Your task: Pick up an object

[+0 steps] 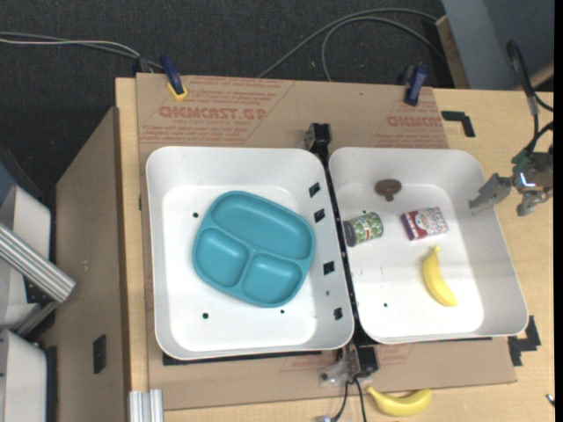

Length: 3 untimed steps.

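Observation:
The right bin (493,315) holds a yellow banana (437,277) near its front, a small red and white box (424,223), a green can (362,229) lying on its side by the left wall, and a small brown object (387,186) at the back. My gripper (508,199) is at the right rim of this bin, well right of the box and apart from every object. It is open, with nothing between its fingers. Only its grey tips and a bit of the wrist are in view at the right edge.
In the left bin (171,315) lies a teal divided plate (253,248). A second banana (400,401) lies outside the bins at the bench's front edge. Clamps (174,79) and cables run along the back of the cardboard base.

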Motion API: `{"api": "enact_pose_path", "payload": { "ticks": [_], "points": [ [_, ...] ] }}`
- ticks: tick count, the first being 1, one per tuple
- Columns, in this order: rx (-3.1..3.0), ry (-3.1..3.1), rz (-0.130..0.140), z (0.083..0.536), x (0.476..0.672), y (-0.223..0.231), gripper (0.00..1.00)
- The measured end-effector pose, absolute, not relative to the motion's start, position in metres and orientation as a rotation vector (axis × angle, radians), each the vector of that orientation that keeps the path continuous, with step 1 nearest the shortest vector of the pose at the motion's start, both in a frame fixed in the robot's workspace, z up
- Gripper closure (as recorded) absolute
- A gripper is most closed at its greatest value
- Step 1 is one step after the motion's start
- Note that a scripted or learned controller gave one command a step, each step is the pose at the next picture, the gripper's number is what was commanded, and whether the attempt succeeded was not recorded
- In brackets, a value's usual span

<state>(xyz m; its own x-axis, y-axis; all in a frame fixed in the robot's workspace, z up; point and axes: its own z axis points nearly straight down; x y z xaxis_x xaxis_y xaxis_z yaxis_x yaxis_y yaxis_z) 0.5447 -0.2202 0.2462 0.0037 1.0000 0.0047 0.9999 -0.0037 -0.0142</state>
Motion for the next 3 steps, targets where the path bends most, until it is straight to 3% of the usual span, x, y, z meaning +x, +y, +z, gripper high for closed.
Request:
{"api": "enact_pose_path", "payload": {
  "ticks": [1,3],
  "points": [
    [-2.220,-2.221,0.000,0.254,0.547,-0.219,0.00],
    [-2.216,-2.215,0.004,0.138,0.532,-0.207,0.00]
  ]
}}
